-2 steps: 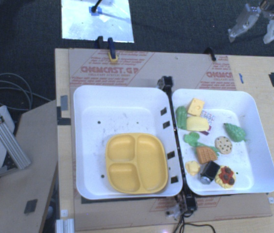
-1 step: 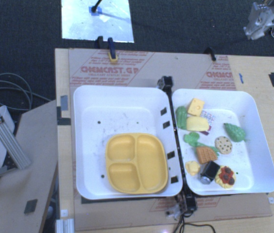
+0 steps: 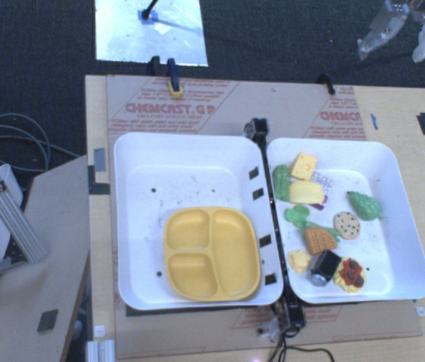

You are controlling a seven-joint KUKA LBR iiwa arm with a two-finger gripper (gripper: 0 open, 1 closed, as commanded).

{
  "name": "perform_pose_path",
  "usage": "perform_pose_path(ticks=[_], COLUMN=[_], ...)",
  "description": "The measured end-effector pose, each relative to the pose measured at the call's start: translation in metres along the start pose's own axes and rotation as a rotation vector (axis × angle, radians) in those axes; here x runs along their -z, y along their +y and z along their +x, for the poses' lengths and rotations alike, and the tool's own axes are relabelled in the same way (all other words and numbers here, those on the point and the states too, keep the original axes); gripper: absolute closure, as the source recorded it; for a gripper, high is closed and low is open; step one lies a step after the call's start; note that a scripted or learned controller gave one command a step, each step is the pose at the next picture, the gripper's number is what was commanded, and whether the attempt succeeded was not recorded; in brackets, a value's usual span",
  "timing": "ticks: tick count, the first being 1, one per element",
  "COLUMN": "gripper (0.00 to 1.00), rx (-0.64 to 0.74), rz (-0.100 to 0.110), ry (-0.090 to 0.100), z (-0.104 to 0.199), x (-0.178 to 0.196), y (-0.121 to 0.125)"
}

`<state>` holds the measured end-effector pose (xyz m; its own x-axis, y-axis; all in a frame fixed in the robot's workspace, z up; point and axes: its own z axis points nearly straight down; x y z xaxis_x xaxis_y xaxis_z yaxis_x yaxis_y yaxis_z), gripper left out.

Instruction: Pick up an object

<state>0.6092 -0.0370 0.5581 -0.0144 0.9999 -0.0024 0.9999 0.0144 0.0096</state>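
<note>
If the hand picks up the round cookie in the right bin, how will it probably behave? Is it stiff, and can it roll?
The cookie looks like a flat moulded toy disc, so it is probably stiff and light. It lies flat on the right bin, so it should slide rather than roll when pushed. Its low edge may be hard for the fingers to catch.
</note>
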Motion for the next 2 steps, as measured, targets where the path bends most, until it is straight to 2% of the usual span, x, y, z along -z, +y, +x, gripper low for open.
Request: perform_pose_path(ticks=[1, 2], gripper=[1.00, 0.00], rx=[0.003, 0.005], rz=[-0.004, -0.003], ry=[-0.001, -0.001], z=[-0.0003, -0.0002], x=[0.0118, 0.0113], y=[0.0004, 0.0004])
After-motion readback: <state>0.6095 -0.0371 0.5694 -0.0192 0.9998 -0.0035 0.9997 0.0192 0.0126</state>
